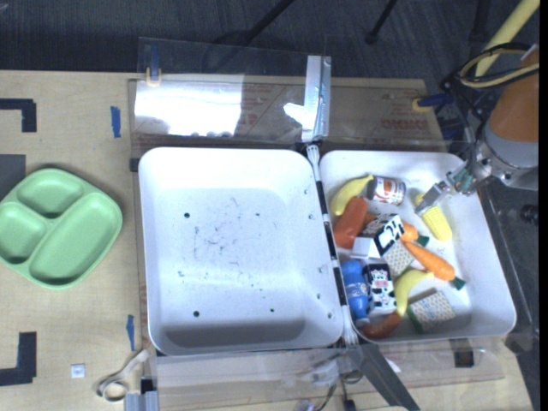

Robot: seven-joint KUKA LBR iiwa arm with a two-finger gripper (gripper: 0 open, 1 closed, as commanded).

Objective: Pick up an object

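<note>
Approach step: tool [432,197] hovering just above corn cob [437,223], finger state unclear; next move needing descent onto it.

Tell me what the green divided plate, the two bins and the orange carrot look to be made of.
Green three-compartment plate: apparently matte moulded plastic, with rounded edges and even colour. Left shallow white bin and right shallow white bin: likely thin glossy plastic, with soft highlights; the left floor looks scuffed. Orange carrot: probably smooth plastic toy food, with flat uniform colour, though rubber is possible.
</note>
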